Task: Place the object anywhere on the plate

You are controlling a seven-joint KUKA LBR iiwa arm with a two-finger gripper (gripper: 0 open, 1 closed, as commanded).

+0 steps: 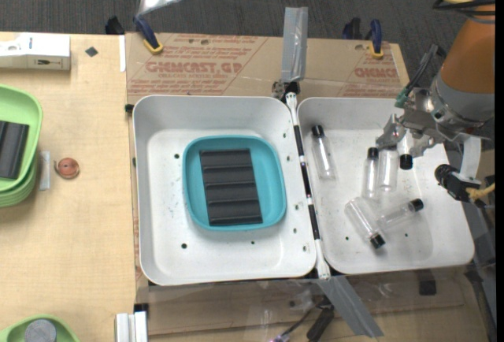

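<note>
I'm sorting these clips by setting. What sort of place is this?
Probably a robotics lab bench: a robot arm reaches over two white bins, with clear vials in one and a teal plate in the other, on clamped cardboard.

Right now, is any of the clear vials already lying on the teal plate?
No. The teal plate in the left bin carries just a dark ribbed insert, while the clear vials all lie in the right bin.

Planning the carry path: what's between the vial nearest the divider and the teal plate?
In the camera view, just bare white bin floor and the black divider where the bins meet separate that vial from the teal plate.
</note>
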